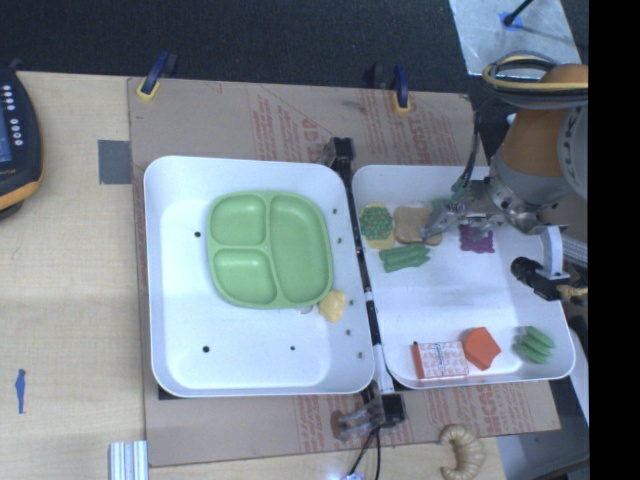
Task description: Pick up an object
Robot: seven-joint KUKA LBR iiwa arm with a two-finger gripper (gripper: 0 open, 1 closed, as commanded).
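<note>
Claw (440, 220) low in right bin (455, 353), near its back edge, tips just beside tan piece (409, 224) and above green pod (404, 258); can't tell whether it is spread or pinching. Purple item (477, 239) just right of it. Orange block (481, 347), carton (439, 359) at front. Green divided plate (268, 249) in left bin (180, 358).

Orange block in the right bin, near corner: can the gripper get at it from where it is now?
Probably yes. The orange block lies uncovered, with open bin floor between it and the gripper. The patterned red-and-white box sits right against one side, so a grasp across that side looks tight.
</note>
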